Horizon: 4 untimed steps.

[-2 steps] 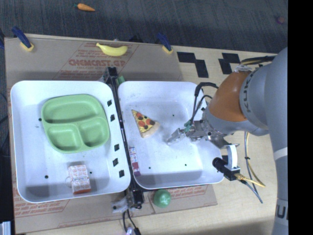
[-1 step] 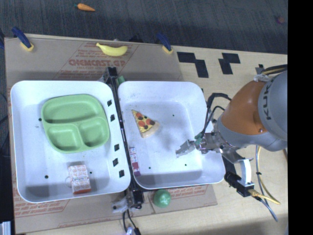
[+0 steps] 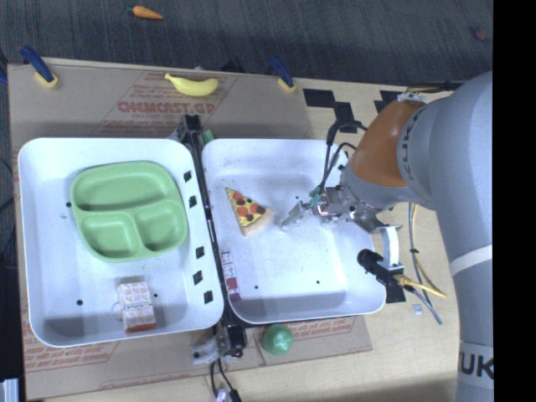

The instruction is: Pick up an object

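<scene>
A toy pizza slice (image 3: 247, 209) lies in the right bin (image 3: 285, 304), near its left wall. My gripper (image 3: 293, 215) is low inside the same bin, just right of the slice and pointing toward it, with a small gap between them. Nothing shows held in the gripper. The grey arm with its orange band (image 3: 381, 153) reaches in over the bin's right rim.
The left bin (image 3: 33, 249) holds a green divided tray (image 3: 128, 208) and a small snack box (image 3: 136, 305). A toy banana (image 3: 193, 83) lies on the cardboard behind the bins, and a green ball (image 3: 277, 338) sits in front. Black clips (image 3: 194, 132) join the bins.
</scene>
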Available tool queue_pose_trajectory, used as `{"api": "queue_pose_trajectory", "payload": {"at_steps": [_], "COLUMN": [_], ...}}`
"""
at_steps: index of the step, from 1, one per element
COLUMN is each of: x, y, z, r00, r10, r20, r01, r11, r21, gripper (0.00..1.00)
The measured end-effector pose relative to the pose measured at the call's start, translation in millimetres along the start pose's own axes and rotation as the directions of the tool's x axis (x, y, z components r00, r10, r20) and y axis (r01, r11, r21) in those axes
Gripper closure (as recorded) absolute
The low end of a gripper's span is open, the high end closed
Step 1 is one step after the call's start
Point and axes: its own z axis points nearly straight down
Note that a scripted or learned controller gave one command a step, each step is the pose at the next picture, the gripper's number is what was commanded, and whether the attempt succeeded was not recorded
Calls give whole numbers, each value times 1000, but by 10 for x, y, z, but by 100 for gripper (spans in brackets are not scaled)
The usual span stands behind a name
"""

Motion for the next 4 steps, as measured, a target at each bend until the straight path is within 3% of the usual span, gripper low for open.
{"api": "queue_pose_trajectory", "payload": {"at_steps": [1,2,3,4], "x": [468,469,1600,1581], "y": [921,924,933,923], "z": [-11,-115,-1025,-1011], "r00": [1000,1000,1000,1000], "r10": [3,-2,1,3], "r20": [-1,0,-3,-1], "r01": [-3,2,-1,-3], "r11": [1000,1000,1000,1000], "r21": [-3,-3,-6,-3], "gripper": [0,100,100,0]}}
